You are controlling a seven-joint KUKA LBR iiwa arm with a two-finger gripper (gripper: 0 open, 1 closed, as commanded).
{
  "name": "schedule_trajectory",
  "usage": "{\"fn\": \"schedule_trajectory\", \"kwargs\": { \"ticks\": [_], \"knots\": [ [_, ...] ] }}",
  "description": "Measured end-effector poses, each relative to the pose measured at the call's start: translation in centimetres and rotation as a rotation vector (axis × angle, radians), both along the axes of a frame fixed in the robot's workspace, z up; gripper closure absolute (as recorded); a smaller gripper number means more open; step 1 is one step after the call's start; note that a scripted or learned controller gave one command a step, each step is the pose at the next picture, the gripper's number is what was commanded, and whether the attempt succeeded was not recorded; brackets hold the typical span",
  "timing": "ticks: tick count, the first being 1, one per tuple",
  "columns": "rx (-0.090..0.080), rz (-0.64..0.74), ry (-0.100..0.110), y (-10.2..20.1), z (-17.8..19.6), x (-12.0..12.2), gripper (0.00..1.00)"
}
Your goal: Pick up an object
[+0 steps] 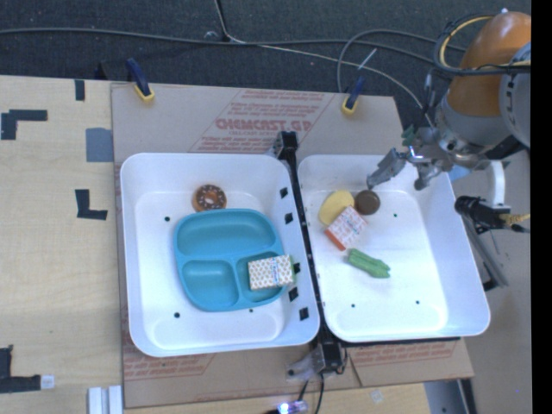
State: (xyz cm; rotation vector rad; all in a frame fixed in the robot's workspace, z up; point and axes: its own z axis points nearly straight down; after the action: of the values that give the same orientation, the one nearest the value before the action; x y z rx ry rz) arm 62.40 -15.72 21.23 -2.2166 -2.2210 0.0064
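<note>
In the right bin, we judge the small boxed block stiff and light, best pinched across its flat sides, though the yellow piece and brown ball touch it on the far side. The green piece lies apart with room around. Our claw hovers over the bin's far rim, fingers spread apart, gripping nothing.

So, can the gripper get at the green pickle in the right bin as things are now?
Probably yes. The green pickle lies alone on the floor of the right bin, apart from the small box beside it, with nothing on top. The gripper hovers over the same bin's far edge.
</note>
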Motion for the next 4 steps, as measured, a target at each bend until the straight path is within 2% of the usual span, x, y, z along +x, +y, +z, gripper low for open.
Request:
{"fn": "schedule_trajectory", "kwargs": {
  "ticks": [1, 2, 3, 4],
  "knots": [
    [0.0, 0.0, 0.002, 0.3, -6.5, -0.2, 0.0],
    [0.0, -0.002, -0.012, 0.0, -12.2, 0.4, 0.0],
    [-0.002, 0.001, -0.021, 0.1, -10.6, 0.7, 1.0],
    [-0.001, 0.0, -0.01, 0.4, -4.4, 0.5, 1.0]
  ]
}}
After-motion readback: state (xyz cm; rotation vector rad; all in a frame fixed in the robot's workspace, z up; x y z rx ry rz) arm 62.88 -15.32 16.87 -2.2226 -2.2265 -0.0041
